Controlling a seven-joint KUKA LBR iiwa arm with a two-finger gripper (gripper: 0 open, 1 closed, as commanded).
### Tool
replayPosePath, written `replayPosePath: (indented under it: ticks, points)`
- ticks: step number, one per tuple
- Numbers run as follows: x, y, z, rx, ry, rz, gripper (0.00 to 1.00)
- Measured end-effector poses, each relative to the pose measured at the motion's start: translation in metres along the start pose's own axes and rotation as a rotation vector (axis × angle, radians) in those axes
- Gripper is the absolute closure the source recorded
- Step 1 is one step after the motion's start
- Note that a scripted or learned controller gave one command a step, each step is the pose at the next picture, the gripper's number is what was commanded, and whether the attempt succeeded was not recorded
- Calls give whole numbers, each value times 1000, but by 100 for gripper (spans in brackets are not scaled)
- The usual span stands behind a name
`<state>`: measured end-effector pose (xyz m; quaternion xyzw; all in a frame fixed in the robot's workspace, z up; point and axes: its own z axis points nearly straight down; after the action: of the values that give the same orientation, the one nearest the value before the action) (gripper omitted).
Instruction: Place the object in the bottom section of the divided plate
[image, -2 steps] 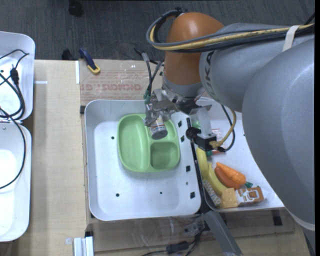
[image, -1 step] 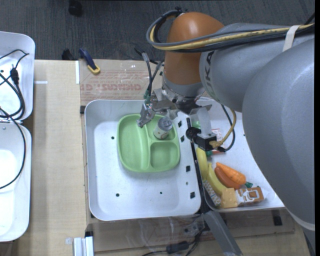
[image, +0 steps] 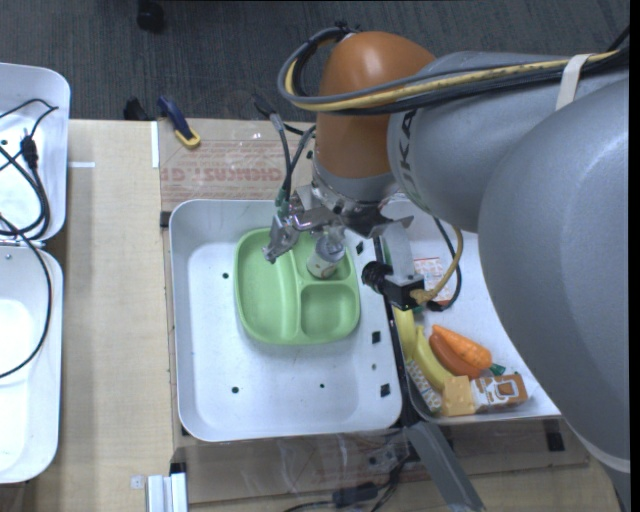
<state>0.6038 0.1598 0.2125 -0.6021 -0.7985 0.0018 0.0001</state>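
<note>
Fingers (image: 275, 243) look parted and hold nothing I can make out, hovering over the green divided plate (image: 297, 290), its bottom section (image: 325, 310) toward five o'clock of them.

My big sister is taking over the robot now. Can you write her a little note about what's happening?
Gripper: low over the top edge of the green divided plate; hard to tell whether it holds anything.
Plate: sits in the left white bin, and its sections look bare where they show.
Right bin: banana, carrot, a yellow wedge and a small carton lie along its lower edge.
Done: nothing seen in the bottom section yet.
Left: get an object into the plate's bottom section.
</note>
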Motion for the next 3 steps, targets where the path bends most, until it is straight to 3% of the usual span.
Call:
replayPosePath:
  ticks: [1,2,3]
  points:
    - [-1,0,-8,2,-2,-1,100]
    - [62,-26,-22,0,1,-2,100]
    - [14,-12,67,2,0,72,100]
